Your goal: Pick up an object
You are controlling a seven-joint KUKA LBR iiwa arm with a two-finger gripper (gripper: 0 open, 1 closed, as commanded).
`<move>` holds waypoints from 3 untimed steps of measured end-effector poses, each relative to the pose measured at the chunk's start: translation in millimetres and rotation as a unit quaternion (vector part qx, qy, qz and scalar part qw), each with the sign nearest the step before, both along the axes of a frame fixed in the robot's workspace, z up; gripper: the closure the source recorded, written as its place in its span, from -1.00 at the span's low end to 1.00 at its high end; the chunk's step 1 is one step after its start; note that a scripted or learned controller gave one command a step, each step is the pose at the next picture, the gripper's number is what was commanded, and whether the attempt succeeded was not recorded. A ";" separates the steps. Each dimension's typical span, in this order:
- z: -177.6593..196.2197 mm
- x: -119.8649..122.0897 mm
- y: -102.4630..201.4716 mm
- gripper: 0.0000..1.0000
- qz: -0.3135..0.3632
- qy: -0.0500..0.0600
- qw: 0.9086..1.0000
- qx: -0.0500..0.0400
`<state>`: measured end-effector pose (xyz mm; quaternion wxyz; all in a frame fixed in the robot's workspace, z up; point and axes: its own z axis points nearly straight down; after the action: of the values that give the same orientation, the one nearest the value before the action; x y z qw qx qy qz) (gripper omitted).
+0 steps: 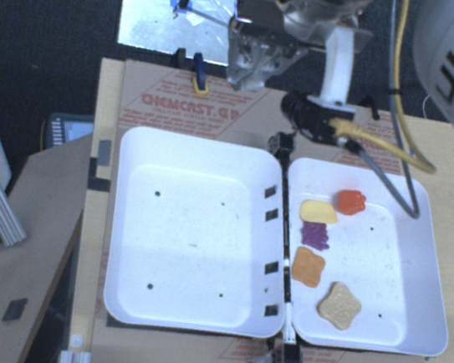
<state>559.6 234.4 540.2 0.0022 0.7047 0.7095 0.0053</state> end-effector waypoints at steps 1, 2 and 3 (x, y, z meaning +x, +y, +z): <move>-5.0 -0.6 0.1 -1.00 0.000 0.004 1.000 -0.002; 6.5 -0.4 0.7 1.00 0.002 0.003 1.000 -0.001; -235.2 -64.6 -49.9 1.00 -0.004 0.014 1.000 -0.006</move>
<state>495.0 184.5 305.0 -0.0037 0.7076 0.7065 -0.0084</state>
